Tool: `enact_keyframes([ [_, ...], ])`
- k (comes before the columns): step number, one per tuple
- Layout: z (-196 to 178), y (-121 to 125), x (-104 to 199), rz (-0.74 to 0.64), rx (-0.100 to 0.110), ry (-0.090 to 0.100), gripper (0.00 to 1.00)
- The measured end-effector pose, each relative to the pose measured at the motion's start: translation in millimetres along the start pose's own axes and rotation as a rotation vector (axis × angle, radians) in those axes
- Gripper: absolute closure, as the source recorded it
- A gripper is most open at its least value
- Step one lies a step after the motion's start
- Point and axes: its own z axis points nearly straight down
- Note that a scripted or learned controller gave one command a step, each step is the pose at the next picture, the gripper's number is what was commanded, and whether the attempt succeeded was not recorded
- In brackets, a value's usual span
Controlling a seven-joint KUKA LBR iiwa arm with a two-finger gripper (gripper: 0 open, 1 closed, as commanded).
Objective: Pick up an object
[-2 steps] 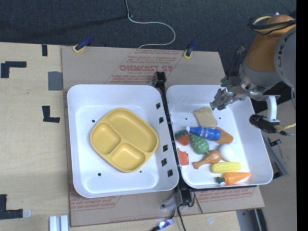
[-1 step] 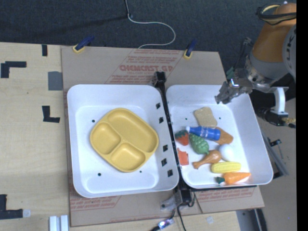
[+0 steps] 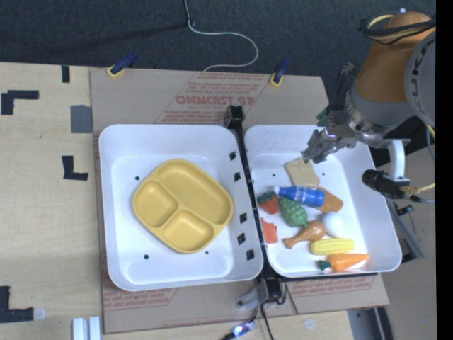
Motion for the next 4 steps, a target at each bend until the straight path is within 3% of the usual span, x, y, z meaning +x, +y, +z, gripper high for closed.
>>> enact_keyframes([
  [3,3,-88,120,-0.002,0.002,0.0,1.0],
  [4,23,-98,120,0.003,0.003,-0.002,1.0],
])
